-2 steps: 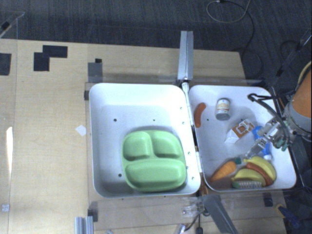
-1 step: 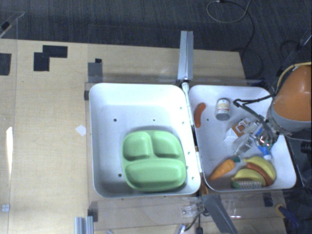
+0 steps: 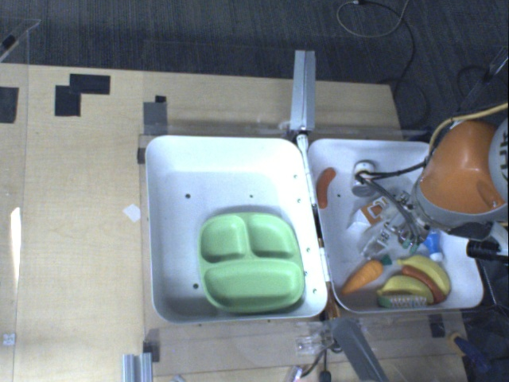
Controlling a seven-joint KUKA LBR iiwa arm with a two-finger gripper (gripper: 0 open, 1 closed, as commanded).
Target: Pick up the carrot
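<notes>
The orange carrot [image 3: 363,277] with a green stub at its top lies tilted near the front left of the right bin [image 3: 343,165]. My gripper [image 3: 386,242] hangs just above and behind the carrot's thick end, below the arm's orange band [image 3: 465,169]. Its fingers stand open with nothing between them. The carrot rests on the bin floor, apart from the fingers.
A yellow banana [image 3: 428,272] and a green brush-like item [image 3: 404,299] lie right of the carrot. A red sausage [image 3: 325,187] lies by the bin's left wall, and a blue item [image 3: 433,243] sits under the arm. A green divided plate [image 3: 250,263] sits in the left bin [image 3: 171,213].
</notes>
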